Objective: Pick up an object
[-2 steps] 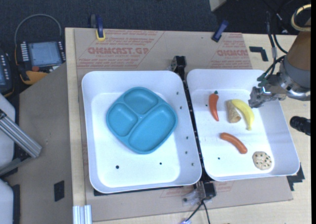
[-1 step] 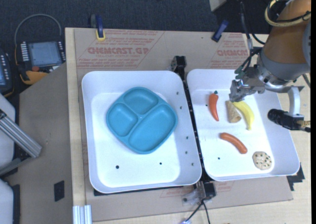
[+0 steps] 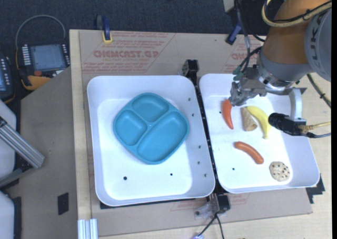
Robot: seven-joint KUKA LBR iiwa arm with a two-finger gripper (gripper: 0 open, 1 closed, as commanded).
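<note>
**Pick not yet made: gripper low over the far end of the right bin**

You are looking at an early stage of the job. The gripper [image 3: 238, 96] hangs down at the far left part of the right bin [image 3: 305, 180], just above the far tip of the carrot [image 3: 227, 114], which lies flat on the bin floor. Nothing shows between its fingers, and every item in that bin rests on the floor, so you should count no object as lifted. Whether the pincer is spread or clenched you cannot tell from this slant; the wrist body hides the tips.

The candidates all sit in the right bin. Just right of the carrot lies a tan piece [image 3: 249, 120], touching or nearly touching the banana [image 3: 259, 118] on its right. Nearer to you is the sausage [image 3: 249, 151], apart from the rest, and the round cookie [image 3: 279, 170] lies near the bin's near right corner. The left bin [image 3: 100, 127] holds a blue divided plate [image 3: 151, 127], well apart from the arm.

By the gripper's position, the carrot looks the likeliest target. What is left, in my judgement, is the whole of the pick: settle over the item, close on it, and raise it clear of the bin.
</note>
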